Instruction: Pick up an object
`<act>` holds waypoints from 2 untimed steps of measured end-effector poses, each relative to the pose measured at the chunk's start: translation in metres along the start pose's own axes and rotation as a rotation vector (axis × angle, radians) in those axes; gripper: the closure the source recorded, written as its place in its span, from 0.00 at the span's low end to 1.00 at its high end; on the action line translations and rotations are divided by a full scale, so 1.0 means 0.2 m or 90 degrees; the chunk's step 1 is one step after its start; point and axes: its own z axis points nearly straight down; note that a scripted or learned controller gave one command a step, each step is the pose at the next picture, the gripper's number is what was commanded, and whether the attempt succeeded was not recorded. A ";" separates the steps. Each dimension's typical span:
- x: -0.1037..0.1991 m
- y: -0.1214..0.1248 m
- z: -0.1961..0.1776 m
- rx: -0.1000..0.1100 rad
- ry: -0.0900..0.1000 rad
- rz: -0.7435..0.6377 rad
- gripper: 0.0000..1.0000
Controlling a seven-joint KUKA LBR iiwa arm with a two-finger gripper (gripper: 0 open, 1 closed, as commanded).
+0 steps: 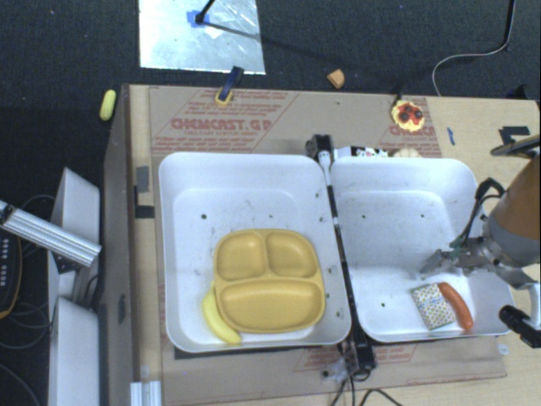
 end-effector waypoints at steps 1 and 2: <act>0.00 -0.05 -0.65 -0.001 -0.001 -0.001 0.00; 0.00 -0.06 0.02 0.004 0.001 0.000 0.00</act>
